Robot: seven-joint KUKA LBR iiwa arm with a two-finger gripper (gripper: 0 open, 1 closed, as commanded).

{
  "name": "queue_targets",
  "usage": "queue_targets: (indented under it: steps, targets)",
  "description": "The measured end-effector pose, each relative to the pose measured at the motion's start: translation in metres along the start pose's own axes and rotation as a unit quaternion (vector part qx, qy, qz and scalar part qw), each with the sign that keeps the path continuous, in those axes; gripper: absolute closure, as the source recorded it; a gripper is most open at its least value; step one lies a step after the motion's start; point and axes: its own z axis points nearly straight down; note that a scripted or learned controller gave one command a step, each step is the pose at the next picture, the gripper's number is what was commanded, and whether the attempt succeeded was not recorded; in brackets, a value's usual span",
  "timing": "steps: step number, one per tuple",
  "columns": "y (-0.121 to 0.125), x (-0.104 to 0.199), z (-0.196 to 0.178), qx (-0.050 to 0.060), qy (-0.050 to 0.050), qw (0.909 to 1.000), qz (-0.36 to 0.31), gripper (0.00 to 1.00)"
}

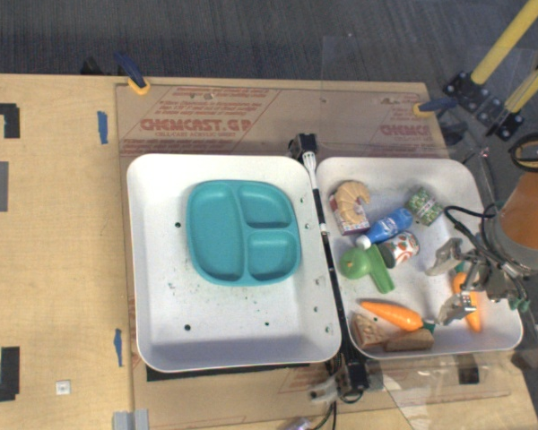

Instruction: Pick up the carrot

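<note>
Carrot lies to the picture-left of the hand.
The carrot [391, 314] lies nearly level, tip pointing right toward the hand [460, 285], whose fingers are released and grasp nothing.

Two white bins [152, 240], one teal plate [244, 231], one carrot [391, 314], one green pear [368, 265], one blue bottle [387, 227].

Metal end effector [455, 280] — orange accents, black cables.
</note>
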Motion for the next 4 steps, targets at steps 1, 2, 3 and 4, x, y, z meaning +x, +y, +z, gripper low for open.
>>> queue_targets:
  steps: [1,2,3,4]
  targets:
    - [0.001,-0.003,-0.011,0.001,-0.005,1.0,-0.001,1.0]
    - [0.001,-0.003,-0.011,0.0,-0.004,1.0,-0.001,0.0]
    - [-0.022,0.009,0.013,-0.002,0.007,0.978,0.208,0.0]
    - [-0.016,0.006,0.013,-0.005,0.007,0.9144,0.405,0.0]
